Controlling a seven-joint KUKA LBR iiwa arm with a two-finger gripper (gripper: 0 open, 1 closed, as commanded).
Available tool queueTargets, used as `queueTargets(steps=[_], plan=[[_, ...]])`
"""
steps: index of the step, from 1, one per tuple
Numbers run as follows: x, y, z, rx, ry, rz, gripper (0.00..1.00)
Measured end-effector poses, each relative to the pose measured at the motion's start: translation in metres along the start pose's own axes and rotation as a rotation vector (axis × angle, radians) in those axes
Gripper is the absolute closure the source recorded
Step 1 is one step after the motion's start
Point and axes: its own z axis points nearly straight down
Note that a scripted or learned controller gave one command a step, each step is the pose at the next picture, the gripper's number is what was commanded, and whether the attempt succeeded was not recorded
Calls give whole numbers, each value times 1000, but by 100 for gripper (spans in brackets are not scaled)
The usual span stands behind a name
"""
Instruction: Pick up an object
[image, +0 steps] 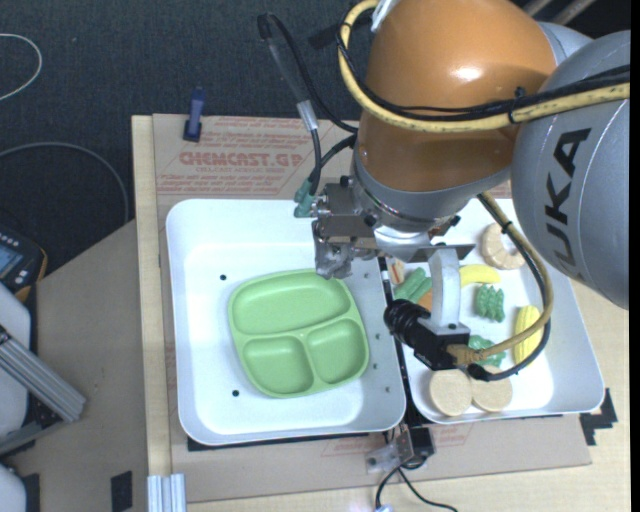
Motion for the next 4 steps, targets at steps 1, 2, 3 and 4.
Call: queueTargets(steps=[1, 2, 3, 4], plan=[[31, 0, 19, 1, -1, 3, 100], [52, 108, 113, -13, 4, 7, 100], [40, 192, 119, -12, 2, 8, 100], [52, 133, -59, -16, 5, 2, 100]])
